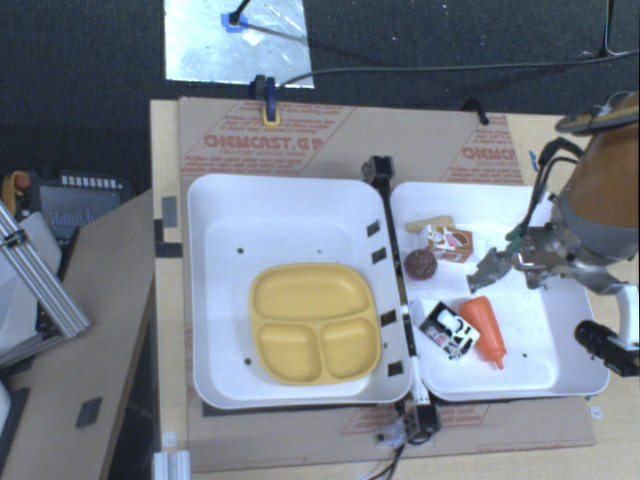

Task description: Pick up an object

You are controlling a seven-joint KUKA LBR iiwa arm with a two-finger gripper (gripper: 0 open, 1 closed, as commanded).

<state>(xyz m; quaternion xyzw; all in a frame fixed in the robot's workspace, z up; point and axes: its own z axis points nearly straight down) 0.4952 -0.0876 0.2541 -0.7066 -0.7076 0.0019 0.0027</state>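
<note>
The right bin [570, 363] holds several small objects. An orange carrot-shaped toy [486, 330] lies near its middle, with a black-and-white packet [448, 330] just to its left. Farther back sit a dark brown ball [420, 263], a small red-and-white box [451, 241] and a tan stick [428, 225]. My gripper [490, 271] hangs over the right bin, just above the carrot toy's thick end and to the right of the brown ball. Nothing is visibly held in it.
The left bin [215, 268] holds a yellow divided plate [314, 323]. A row of black clips runs down the seam between the bins [390, 288]. The grey and orange arm [600, 208] covers the right bin's far right side.
</note>
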